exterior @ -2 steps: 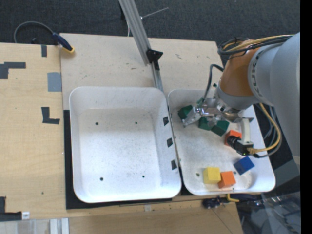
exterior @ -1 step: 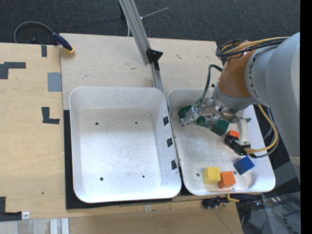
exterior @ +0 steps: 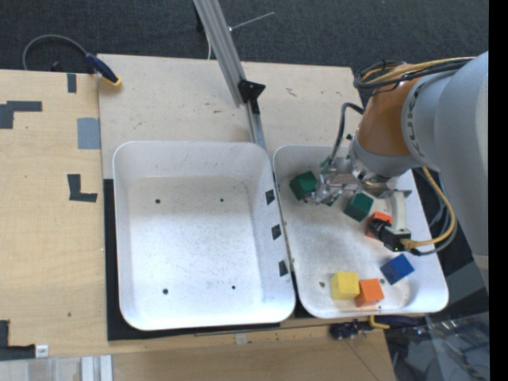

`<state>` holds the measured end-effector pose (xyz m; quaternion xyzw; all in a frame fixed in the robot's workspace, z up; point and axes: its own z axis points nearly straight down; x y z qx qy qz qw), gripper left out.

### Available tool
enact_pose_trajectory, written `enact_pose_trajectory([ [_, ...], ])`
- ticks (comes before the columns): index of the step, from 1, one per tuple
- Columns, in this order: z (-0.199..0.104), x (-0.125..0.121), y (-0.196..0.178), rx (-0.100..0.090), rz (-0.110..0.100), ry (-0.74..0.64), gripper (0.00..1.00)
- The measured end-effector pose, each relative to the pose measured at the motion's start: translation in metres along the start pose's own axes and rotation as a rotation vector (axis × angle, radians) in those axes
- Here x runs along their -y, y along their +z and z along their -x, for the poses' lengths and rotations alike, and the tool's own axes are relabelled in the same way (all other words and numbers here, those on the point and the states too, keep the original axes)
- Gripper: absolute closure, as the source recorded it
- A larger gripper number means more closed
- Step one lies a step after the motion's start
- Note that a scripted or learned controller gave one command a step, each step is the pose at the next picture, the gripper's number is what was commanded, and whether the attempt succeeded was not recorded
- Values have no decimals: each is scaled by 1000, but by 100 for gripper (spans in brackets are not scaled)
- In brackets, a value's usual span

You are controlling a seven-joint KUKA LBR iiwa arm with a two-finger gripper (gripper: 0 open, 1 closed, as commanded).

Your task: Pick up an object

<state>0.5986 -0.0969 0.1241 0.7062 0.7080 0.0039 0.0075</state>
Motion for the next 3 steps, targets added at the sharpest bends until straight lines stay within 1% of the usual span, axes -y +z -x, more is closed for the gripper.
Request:
enact_pose_trajectory([
  [1,2,-4,-63,-4,-12,1,100],
  [2,2,-5,-101,-5,-13,0,100],
  [3,-52,1,-92,-6,-19,-4,100],
])
